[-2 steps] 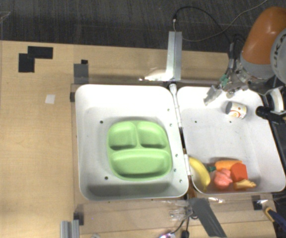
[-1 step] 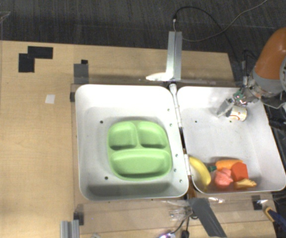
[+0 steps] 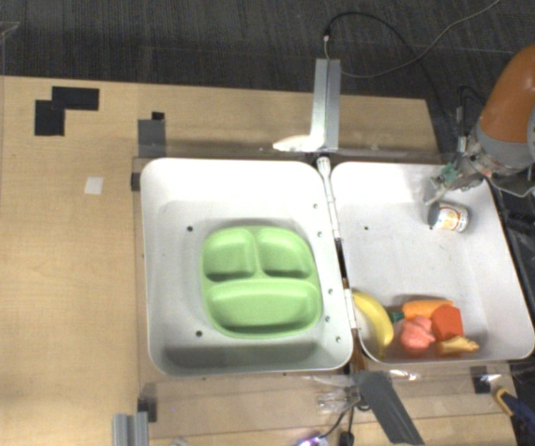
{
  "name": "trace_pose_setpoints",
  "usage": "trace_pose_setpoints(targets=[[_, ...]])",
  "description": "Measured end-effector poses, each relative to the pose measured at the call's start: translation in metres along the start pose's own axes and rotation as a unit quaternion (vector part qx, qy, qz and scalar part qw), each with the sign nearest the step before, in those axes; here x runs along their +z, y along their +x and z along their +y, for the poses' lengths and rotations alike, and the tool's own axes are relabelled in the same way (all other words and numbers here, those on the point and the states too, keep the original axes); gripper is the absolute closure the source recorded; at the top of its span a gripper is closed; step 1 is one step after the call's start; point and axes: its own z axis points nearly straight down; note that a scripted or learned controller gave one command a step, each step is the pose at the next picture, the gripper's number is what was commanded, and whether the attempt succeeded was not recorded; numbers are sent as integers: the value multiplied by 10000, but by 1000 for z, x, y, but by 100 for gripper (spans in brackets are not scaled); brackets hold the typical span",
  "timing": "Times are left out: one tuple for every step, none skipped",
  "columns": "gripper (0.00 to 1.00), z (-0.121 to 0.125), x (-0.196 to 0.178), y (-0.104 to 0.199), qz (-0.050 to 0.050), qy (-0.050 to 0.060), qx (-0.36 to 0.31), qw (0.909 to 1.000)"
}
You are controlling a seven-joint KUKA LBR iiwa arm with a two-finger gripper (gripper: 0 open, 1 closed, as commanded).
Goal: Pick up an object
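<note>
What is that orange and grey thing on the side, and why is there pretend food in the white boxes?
The orange and grey thing is a robot arm. At its end sits a gripper, a little hand with two fingers. The picture is taken by one camera fixed above the bench, looking down at a slant, and the arm reaches in from the right side.

On the bench are two shallow white bins. The left bin holds a green tray with three sections. The right bin holds a small jar lying near the gripper, and in its near corner a banana, a pink toy, an orange block and other small orange and yellow pieces.

The robot's job is to pick something up. The gripper hangs just above the jar, and nothing shows between its fingers.
</note>
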Motion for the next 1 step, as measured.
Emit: trace_pose_setpoints(targets=[[100, 15, -130, 43, 12, 8, -1914, 9815]])
